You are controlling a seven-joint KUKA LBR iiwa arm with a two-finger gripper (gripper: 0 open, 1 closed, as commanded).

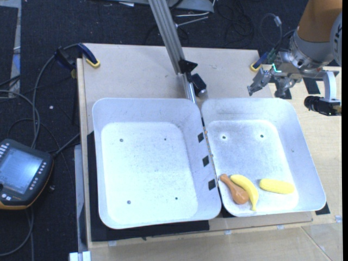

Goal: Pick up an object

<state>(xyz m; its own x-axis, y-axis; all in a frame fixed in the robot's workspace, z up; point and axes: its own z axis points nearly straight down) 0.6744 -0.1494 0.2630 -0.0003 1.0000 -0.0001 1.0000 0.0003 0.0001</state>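
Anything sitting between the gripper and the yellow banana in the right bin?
No. In the camera view the gripper hangs above the right white bin's far rim; from there to the yellow plastic banana lies bare speckled bin floor.

Arm (321,15) cropped at frame's top-right.

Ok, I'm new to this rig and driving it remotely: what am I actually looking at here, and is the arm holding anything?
You are seeing one fixed camera looking down at a slant on a bench. The grey and orange machine at the right is a robot arm; its two-finger gripper hangs above the far edge of the right bin, and nothing shows between its fingers. Two shallow white bins sit side by side. The left bin is on the other side. In the right bin's near corner lie a yellow banana, an orange-brown drumstick-shaped toy touching it, and a yellow lemon-like piece a little apart.
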